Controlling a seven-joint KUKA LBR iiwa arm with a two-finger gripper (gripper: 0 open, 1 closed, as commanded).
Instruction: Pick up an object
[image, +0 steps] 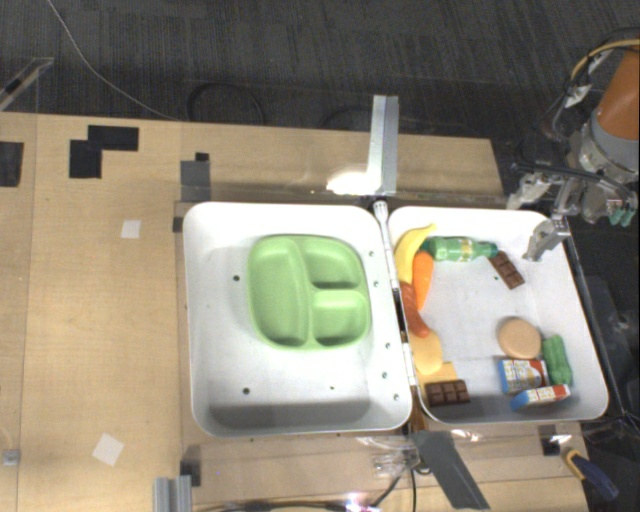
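Up at the right bin's (590, 330) far corner, the end effector (545, 240) hangs, grip unclear.

The arm (612, 110) is seen at the upper right corner, with its orange band near the frame edge. The grey wrist is bent downward and to the left. The claw (543, 240) is pointed down, and nothing is held between its fingers.

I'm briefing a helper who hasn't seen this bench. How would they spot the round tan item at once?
Go to the right bin, the one crowded with small items. In its lower right part lies the round tan disc, just above a blue and white carton and left of a green packet. It is the only flat, round, plain tan piece there.
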